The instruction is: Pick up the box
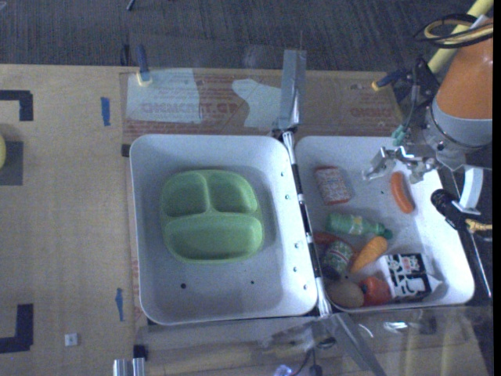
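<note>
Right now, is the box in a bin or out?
In. The box lies in the right bin, near corner, apart from the gripper.

— Where is the box [407, 276]?
— I see it in the near right corner of my right-hand bin, lying flat, white with black print, close against the bin's wall.

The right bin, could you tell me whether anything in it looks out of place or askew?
Nothing looks damaged or spilled. The items are merely crowded into the near end of the right bin: the black-and-white box lies tilted against a carrot and a tomato.
</note>
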You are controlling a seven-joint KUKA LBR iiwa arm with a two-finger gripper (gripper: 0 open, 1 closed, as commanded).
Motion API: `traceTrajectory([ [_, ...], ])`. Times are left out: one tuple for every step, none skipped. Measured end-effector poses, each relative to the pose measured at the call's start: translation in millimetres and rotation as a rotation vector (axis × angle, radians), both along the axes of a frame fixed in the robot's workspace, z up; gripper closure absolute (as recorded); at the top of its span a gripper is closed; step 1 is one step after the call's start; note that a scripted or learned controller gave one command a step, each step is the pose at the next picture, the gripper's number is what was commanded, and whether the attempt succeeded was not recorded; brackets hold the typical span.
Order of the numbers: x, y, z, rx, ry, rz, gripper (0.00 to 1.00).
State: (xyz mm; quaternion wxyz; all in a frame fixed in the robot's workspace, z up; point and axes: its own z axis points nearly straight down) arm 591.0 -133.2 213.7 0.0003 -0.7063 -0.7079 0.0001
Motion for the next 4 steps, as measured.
traceTrajectory([
  [49, 28, -77, 0.0, 0.0, -0.019, 0.0],
  [49, 35, -120, 0.0, -0.014, -0.087, 0.0],
  [52, 36, -107, 0.002, -0.021, -0.087, 1.0],
  [51, 36, -108, 0.002, -0.02, -0.087, 0.0],
])
